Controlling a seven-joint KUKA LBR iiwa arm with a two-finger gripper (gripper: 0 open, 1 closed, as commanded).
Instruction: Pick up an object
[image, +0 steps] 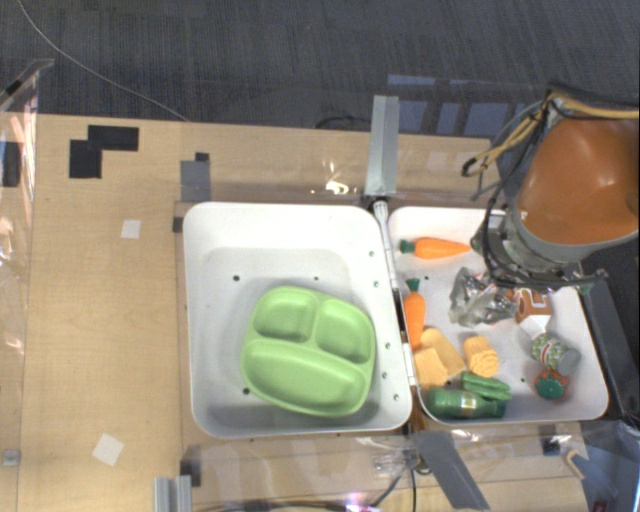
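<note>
Nearest you in the right bin (596, 400), a dark green cucumber-like piece (466, 404) lies along the front wall, its long axis running left to right. Just behind it sit a small light green piece (487, 386), a ridged yellow corn piece (480, 353) and pale yellow chunks (432, 360). Toward the bin's right front corner you have a small can (553, 353) lying tilted and a red-and-green toy (549, 384) beside it.

In the left bin (205, 300), a green divided plate (308, 349) rests flat, with its two small compartments toward the far side.

Further back in the right bin, a small orange carrot (412, 311) lies against the dividing wall, long axis pointing near to far. The jaws (484, 302) hang low over the middle of this bin, just beside the corn; you cannot tell from here whether they are parted or closed, and nothing shows between them. Behind them a larger carrot (436, 248) lies left to right, leafy end pointing left, tip pointing toward the arm (575, 190).

The bins sit on a wooden worktop (100, 330).
</note>
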